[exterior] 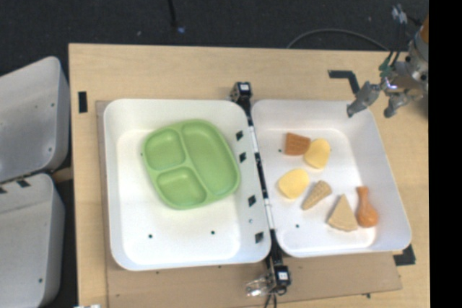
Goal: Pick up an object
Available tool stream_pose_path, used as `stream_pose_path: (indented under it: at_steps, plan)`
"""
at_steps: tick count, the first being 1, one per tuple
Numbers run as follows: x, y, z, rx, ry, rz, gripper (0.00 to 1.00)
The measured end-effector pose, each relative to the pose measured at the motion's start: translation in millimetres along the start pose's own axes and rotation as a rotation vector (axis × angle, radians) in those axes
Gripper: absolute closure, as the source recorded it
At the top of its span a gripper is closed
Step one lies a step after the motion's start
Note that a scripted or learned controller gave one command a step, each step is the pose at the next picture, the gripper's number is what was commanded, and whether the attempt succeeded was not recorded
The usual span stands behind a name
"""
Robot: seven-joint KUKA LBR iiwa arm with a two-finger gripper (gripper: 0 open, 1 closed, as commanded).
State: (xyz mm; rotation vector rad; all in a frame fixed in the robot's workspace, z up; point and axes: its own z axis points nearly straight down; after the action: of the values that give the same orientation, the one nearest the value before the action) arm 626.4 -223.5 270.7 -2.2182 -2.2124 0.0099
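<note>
Hovering over the far right corner of the right bin, your claw hangs with its two fingers apart and nothing between them.

You have six toy food pieces in that bin, all lying to the camera view's lower left of the claw: a brown block touching a round yellow piece, a second yellow piece, a tan cone, a tan wedge and an orange drumstick-shaped piece. The round yellow piece by the brown block looks nearest to you. The drumstick's long axis runs roughly toward and away from the camera. A green divided plate sits in the left bin, well apart across the tabletop.
</note>
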Motion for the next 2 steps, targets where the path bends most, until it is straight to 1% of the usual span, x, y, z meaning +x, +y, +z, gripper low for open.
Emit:
stream_pose_path:
  at_steps: [1,2]
  plan:
    - [1,2,-8,-0.012,-0.003,-0.003,0.0]
    - [-1,0,56,-0.006,-0.003,-0.003,0.0]
